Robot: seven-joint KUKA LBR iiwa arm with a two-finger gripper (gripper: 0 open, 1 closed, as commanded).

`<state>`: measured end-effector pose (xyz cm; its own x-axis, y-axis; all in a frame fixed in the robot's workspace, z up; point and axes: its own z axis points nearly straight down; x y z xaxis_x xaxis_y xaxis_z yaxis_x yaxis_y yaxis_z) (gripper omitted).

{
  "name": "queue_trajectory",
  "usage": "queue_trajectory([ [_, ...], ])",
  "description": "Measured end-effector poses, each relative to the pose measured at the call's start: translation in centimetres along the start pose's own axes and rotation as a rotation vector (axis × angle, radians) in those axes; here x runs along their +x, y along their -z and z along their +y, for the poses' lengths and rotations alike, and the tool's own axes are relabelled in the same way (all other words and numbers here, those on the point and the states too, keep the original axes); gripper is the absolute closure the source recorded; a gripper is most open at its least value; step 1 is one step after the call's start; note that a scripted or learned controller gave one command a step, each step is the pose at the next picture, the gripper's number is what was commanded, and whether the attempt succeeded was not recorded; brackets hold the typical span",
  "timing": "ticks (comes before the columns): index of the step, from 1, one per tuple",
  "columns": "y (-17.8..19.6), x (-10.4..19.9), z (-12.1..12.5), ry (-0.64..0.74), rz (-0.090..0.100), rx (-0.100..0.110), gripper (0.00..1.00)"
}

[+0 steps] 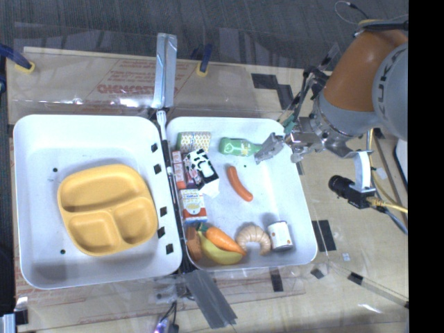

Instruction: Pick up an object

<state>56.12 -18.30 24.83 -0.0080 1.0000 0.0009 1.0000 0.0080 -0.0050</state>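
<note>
1. The left bin (28, 207) holds a yellow divided tray (105, 207), well left of the sausage (241, 184).
2. Small cartons (191, 179) line the right bin's (295, 193) left wall, just left of the sausage.
3. A carrot (223, 239), banana (216, 254), croissant (253, 238) and small can (279, 235) lie below the sausage.
4. A green bottle (236, 146) lies above it.
5. The gripper (267, 149) hangs up-right of the sausage, just beside the bottle; whether its jaws are apart or closed, I cannot tell.
</note>
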Motion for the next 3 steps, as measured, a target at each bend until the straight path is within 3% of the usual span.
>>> queue_trajectory([
  [1, -11.7, 4.9, -1.3, -0.048, -0.001, 0.000, 0.00],
  [2, -15.7, 1.2, 1.3, -0.020, 0.000, -0.002, 0.00],
  [3, -10.3, 1.9, -1.6, -0.256, -0.001, -0.003, 0.00],
])
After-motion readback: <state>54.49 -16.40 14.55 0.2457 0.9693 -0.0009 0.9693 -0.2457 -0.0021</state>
